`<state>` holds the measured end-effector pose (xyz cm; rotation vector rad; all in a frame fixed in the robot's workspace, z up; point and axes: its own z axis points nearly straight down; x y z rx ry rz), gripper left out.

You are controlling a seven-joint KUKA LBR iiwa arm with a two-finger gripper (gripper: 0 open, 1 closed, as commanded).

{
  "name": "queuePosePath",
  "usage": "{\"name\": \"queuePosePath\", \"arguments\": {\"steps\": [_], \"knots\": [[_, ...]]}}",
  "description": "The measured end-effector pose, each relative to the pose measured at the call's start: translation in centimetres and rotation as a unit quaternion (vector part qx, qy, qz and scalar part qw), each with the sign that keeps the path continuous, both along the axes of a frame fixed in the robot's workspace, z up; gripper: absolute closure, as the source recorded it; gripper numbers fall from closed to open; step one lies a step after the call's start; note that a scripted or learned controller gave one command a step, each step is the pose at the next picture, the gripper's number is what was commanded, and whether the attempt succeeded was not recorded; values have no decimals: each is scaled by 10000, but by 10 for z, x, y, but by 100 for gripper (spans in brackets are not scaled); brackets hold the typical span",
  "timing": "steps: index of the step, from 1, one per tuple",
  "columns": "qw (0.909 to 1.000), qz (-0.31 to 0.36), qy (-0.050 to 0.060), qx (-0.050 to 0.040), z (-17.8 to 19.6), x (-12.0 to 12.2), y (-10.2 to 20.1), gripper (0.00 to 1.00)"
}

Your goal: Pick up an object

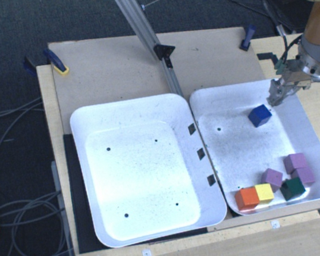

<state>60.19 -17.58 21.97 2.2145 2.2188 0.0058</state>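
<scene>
The two white bins look like smooth plastic with a soft shine, and both have tiny dark speckles on the floor. The bench under them looks like flat, dull wood or board, pale brown and not shiny at all. The blue block and the other small blocks look smooth and matt, and the long rail looks like grey brushed metal.

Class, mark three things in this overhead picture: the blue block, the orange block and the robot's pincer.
blue block [260, 116], camera view, middle of its top face.
orange block [247, 196], camera view, middle of its top face.
pincer [276, 97], camera view, its tip, just right of the blue block.
</scene>
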Motion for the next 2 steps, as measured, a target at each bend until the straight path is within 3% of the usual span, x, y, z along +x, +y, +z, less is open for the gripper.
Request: {"name": "queuePosePath", "arguments": {"steps": [1, 2], "knots": [[10000, -2, -11, -4, 65, 0, -3, 100], [10000, 19, 20, 13, 63, 10, 44, 100]]}}
